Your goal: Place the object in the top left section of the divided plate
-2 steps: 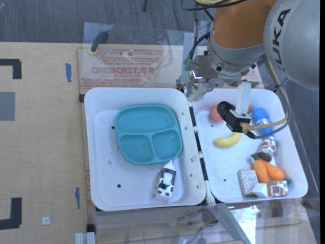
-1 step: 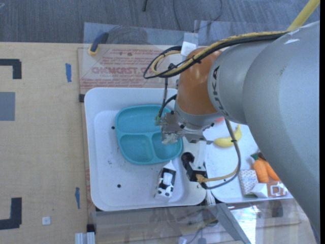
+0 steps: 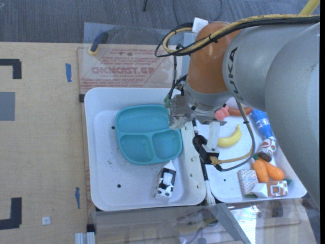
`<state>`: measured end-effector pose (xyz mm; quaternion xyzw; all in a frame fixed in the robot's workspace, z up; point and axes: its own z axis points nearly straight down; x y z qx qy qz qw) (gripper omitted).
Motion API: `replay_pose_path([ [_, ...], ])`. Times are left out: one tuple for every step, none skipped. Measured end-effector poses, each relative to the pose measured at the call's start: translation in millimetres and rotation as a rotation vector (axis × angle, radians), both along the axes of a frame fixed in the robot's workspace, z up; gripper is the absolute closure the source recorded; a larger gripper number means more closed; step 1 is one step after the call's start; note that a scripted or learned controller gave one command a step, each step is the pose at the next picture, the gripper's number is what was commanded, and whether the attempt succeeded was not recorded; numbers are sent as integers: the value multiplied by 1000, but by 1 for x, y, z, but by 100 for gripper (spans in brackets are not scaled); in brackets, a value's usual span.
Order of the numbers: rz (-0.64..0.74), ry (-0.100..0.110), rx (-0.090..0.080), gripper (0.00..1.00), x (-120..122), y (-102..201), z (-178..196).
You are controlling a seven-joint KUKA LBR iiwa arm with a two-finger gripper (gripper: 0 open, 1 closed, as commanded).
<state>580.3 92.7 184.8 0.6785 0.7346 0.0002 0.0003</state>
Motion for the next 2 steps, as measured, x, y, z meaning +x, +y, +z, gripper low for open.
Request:
replay_pose_path([
  [51,0,-1,100,-41,-41,169],
  [54,1,-1,100,-29,-94,107],
])
